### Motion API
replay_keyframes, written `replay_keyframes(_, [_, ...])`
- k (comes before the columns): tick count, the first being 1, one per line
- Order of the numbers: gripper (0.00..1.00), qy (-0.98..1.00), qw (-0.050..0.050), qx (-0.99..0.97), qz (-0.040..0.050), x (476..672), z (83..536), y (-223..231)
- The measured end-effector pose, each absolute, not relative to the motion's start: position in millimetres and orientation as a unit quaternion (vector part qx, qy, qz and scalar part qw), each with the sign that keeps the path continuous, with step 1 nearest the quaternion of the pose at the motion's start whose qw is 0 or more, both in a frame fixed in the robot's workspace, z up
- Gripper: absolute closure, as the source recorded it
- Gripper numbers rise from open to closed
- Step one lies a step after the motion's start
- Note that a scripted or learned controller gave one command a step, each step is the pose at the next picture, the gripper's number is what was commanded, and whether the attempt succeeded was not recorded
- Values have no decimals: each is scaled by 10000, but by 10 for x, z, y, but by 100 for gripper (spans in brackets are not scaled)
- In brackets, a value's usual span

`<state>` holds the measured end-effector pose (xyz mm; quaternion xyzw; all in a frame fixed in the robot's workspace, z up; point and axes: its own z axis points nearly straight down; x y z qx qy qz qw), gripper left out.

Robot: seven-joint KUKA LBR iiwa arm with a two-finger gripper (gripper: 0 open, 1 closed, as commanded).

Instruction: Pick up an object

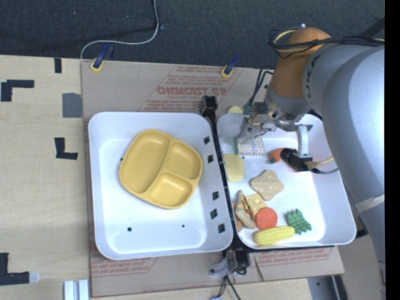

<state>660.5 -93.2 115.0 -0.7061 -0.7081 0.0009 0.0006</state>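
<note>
Hovering my gripper (251,130) over the right bin's (340,220) far-left corner; grip state unclear. Nearest pale disc (234,167) looks light, rigid, slippery; I'd pinch its edges.

Bright, even light from above. The shallow white plastic bins (106,167) glare a little. Shadows are soft. The picture looks slightly blurry everywhere.

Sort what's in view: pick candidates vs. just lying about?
Job:
gripper, low over the right bin's far end
bread slice
tomato
corn cob
green vegetable
pale yellow round piece

Lying about:
yellow divided plate in the left bin
clamps on the cardboard
</note>
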Motion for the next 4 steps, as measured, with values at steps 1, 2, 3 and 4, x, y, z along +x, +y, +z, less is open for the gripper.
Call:
replay_keyframes(1, [0, -7082, 6, -7060, 12, 6604, 1145, -933])
replay_keyframes(2, [0, -7075, -23, -7067, -8, 6646, 901, -1047])
replay_keyframes(3, [100, -7085, -80, -7056, -49, 6679, 1047, -1040])
replay_keyframes(4, [0, -7084, -72, -7058, -40, 6671, 1032, -1041])
